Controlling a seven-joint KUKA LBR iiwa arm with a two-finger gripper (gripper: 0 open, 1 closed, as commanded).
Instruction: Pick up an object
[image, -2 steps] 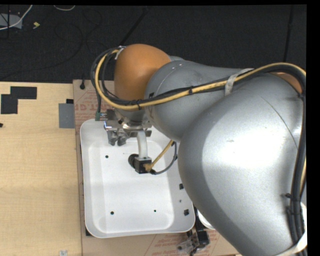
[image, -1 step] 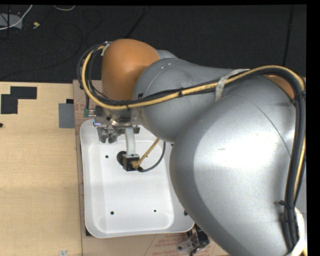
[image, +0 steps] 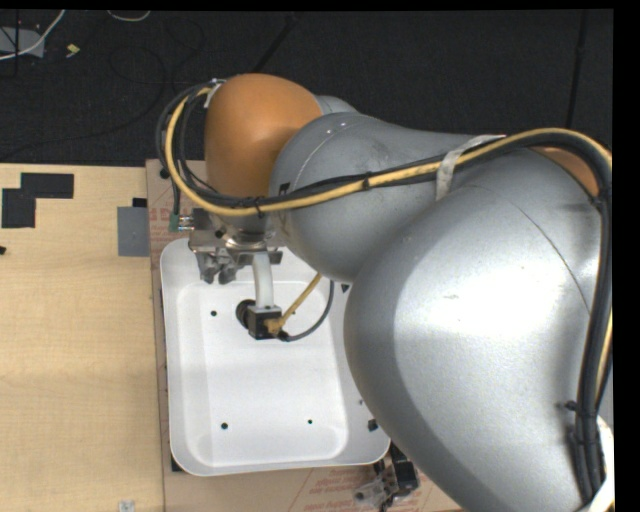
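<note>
My gripper (image: 220, 268) hangs low over the far end of a shallow white bin (image: 178, 400), close to its far left corner. Its short grey fingers point down at the bin floor, and I see nothing between them. The orange band (image: 250, 130) sits just above the wrist. The bin floor that shows is plain white with a few small dark dots. The bulky grey arm (image: 470, 300) reaches in from the right and hides everything on that side.
A pale wooden bench top (image: 70, 340) lies left of the bin, with flat black shapes (image: 40, 195) and a grey patch (image: 131, 230) on it. Cardboard (image: 330, 487) shows under the bin's near edge. Dark cables run along the back.
</note>
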